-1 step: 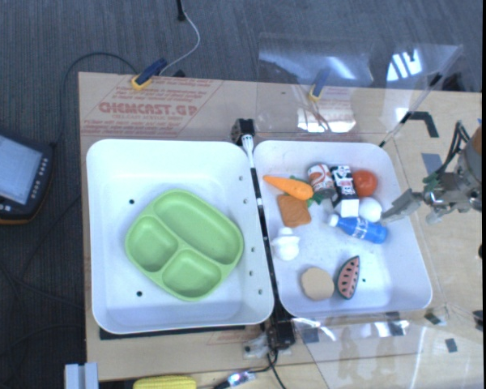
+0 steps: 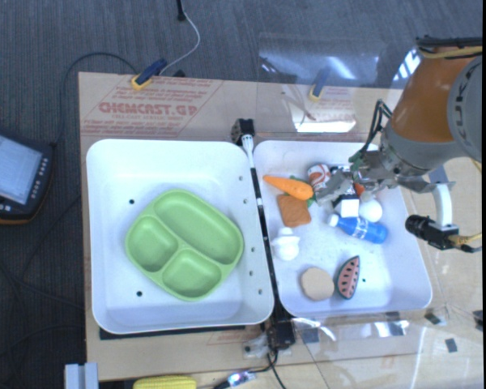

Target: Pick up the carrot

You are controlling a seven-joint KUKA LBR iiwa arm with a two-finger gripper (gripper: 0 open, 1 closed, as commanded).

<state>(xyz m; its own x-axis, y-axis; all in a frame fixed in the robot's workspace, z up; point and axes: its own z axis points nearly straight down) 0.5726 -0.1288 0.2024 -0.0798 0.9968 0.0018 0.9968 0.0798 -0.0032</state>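
The carrot (image 2: 289, 186) is orange with a tapered tip. It lies flat near the upper left of the right bin (image 2: 413, 286), pointing left toward the divider. My gripper (image 2: 334, 186) hangs low over the bin just right of the carrot, a short gap away, among a cluster of small items. I see nothing of the carrot inside it.
A brown toast piece (image 2: 294, 210) touches the carrot from below. A red-and-white can (image 2: 317, 173), white cube (image 2: 348, 208), white egg (image 2: 373, 211) and blue bottle (image 2: 363, 230) crowd the gripper. A cookie (image 2: 315, 284) and watermelon slice (image 2: 348, 277) lie nearer. The left bin (image 2: 105, 168) holds a green divided plate (image 2: 185, 243).
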